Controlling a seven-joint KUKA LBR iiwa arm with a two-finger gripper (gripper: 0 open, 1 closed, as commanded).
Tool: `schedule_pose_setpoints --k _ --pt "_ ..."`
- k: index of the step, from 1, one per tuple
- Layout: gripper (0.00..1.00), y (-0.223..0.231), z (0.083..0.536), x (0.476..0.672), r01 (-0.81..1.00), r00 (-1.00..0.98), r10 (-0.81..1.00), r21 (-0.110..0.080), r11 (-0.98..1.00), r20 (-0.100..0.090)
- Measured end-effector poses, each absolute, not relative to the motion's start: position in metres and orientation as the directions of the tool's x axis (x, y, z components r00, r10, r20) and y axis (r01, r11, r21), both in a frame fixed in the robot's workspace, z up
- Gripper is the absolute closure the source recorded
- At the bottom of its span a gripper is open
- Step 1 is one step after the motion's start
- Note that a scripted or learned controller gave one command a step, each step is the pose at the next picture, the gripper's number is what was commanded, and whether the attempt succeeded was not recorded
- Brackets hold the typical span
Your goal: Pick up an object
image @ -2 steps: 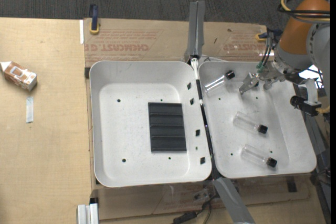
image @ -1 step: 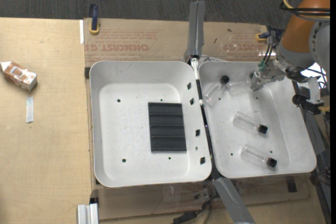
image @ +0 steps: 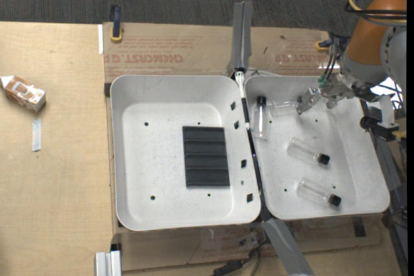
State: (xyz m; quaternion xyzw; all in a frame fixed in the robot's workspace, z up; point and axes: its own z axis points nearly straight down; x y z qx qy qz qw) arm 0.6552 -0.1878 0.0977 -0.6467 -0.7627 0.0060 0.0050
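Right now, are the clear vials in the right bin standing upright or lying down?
Lying down. All three clear vials rest lengthwise on the right bin floor, black caps at one end.

Looks like a robotics lab / test cell, not a home or shop. A grey industrial arm w/ an orange band (image: 375, 22) and exposed cabling reaches over a plywood bench (image: 52, 197) on dark carpet. 2 shallow white bins (image: 119, 139) sit side by side on taped-down printed cardboard (image: 168, 55), w/ a grey metal divider post (image: 242, 35) between them. Right of the post lie 3 clear sample vials w/ black caps (image: 309, 153); left of it, a black ribbed block (image: 206, 156). A clamp (image: 115, 22) grips the cardboard edge, far left of the post.
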Motion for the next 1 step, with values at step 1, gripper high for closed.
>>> schedule_pose_setpoints --k 1 --pt "0.00 -0.1844 0.0917 0.5650 0.984 -0.178 0.984 -0.001 0.178 0.000"
